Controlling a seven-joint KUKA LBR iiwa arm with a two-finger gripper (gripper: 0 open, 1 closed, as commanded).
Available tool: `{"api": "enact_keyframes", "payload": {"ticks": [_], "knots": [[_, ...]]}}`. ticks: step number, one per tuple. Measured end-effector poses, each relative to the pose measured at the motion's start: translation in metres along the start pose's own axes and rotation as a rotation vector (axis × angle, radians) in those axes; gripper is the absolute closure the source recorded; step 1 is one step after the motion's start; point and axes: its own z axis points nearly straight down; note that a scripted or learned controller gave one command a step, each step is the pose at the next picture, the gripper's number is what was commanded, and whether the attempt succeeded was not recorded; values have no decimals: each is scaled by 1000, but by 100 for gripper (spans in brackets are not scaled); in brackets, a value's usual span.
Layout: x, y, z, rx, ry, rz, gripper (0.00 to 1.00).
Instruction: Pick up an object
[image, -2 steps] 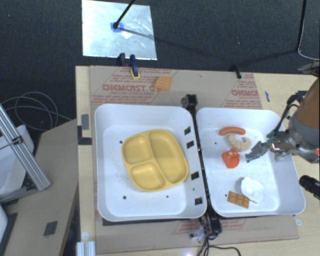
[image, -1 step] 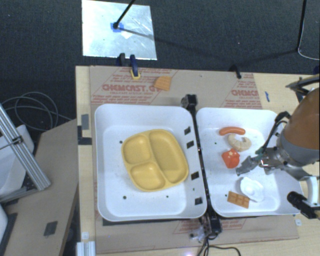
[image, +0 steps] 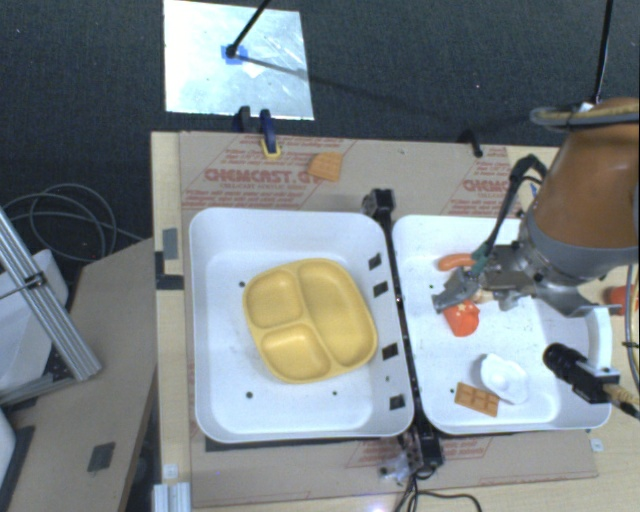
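Note:
The right bin (image: 425, 345) holds several small objects. A red-orange rounded piece (image: 462, 320) lies near its middle. An orange carrot-like piece (image: 455, 262) lies toward the back, and a white lump (image: 503, 377) and a brown waffle-like piece (image: 477, 400) sit near the front. My gripper (image: 455, 295) reaches in from the right and hangs just over the top edge of the red-orange piece, between it and the carrot-like piece. The view does not show anything held.
The left bin (image: 215, 330) holds a yellow three-compartment plate (image: 310, 320). A black divider with clips (image: 392, 300) runs between the bins. A small tan piece (image: 325, 166) lies on the cardboard behind the bins. A black part of the arm (image: 575, 372) overhangs the right bin's front right.

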Motion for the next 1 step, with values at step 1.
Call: {"api": "enact_keyframes", "payload": {"ticks": [1], "knots": [[-70, -4, 108, 23, -6, 21, 0]]}}
